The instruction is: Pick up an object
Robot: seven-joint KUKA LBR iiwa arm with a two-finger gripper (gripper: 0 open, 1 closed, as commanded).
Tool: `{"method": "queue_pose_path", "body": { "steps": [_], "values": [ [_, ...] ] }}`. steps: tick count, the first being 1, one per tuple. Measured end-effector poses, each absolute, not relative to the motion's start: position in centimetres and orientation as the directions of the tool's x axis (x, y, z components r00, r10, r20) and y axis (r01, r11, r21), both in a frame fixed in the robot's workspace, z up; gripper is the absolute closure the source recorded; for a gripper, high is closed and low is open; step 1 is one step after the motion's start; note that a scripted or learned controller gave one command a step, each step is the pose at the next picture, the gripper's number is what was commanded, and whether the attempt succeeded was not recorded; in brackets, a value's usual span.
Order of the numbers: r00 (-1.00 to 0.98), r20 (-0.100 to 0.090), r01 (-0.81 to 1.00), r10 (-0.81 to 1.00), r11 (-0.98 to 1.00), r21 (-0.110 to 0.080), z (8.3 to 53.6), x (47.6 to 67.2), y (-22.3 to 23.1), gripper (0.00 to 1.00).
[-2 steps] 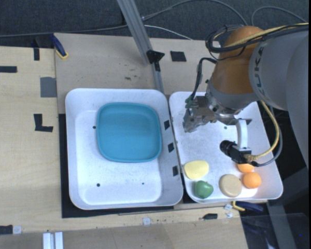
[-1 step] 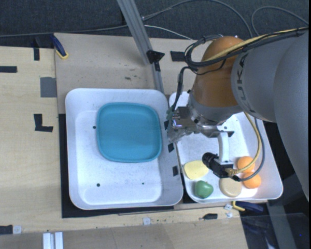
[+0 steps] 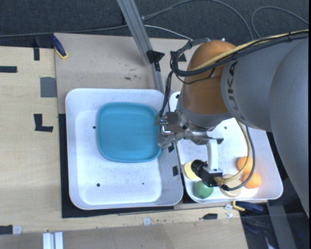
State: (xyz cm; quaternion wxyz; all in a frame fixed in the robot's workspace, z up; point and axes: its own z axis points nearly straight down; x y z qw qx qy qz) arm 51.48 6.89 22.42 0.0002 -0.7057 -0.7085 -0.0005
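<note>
Gripper [image 3: 191,133] sits low over the right bin [image 3: 273,191], at its left edge by the wall shared with the left bin [image 3: 72,104]. The wrist hides it from above, so you can't tell whether it is spread or closed, and nothing shows as held. Pickable things are in the right bin: green ball [image 3: 202,190] in the corner at the view's bottom left, a pale yellow thing [image 3: 188,168] just beside it, partly hidden and type unclear, and orange ball [image 3: 252,180] near the bin's right edge, half behind a cable. Blue plate [image 3: 127,132] lies flat in the left bin, its right edge close to the shared wall. My read: this is the approach step and no grasp is made yet. The green ball looks like the nearest target, so go for that. Centre over it before you drop, because it is round, will likely roll if clipped off-centre, and the corner walls leave little room on two sides. Come straight down, close slowly, and lift only once it is seated. Skip the plate; it looks too flat and wide for a two-finger pinch from above. Writing: part of white "KUKA" lettering reads on the grey arm [image 3: 264,82]. No labels or brands readable on any of the things or bins.
</note>
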Motion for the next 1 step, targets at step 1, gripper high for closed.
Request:
{"method": "queue_pose_path", "body": {
  "steps": [1],
  "values": [
    [-0.001, 0.000, 1.000, 1.000, 0.001, -0.001, 22.35, 51.50, 6.69, 0.00]
  ]
}}
